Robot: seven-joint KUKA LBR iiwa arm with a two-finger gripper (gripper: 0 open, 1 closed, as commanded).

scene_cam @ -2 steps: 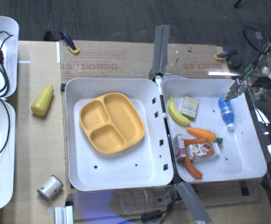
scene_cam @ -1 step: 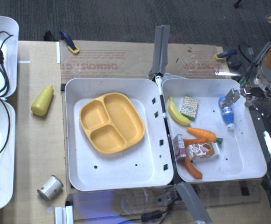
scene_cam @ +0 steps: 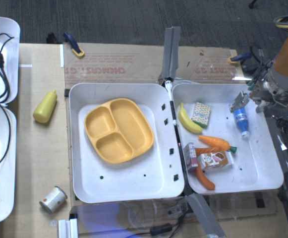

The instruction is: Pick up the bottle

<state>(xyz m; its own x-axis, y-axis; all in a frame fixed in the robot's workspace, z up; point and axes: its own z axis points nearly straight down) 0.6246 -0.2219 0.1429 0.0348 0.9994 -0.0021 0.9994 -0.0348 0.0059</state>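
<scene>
A small blue bottle (scene_cam: 240,120) with a white cap lies in the right bin (scene_cam: 262,172), near its far right side, cap end pointing toward the front. My gripper (scene_cam: 247,101) hangs right over the bottle's far end, reaching in from the right under the grey wrist and the orange band (scene_cam: 286,58). From this angle, contact between the gripper and the bottle is unclear.
The right bin also holds a banana (scene_cam: 188,121), a patterned box (scene_cam: 201,114), a carrot (scene_cam: 214,142), a juice carton (scene_cam: 210,160) and a sausage (scene_cam: 203,180). A yellow divided plate (scene_cam: 118,130) fills the left bin. A yellow squeeze bottle (scene_cam: 45,106) and a can (scene_cam: 53,199) lie on the bench at left.
</scene>
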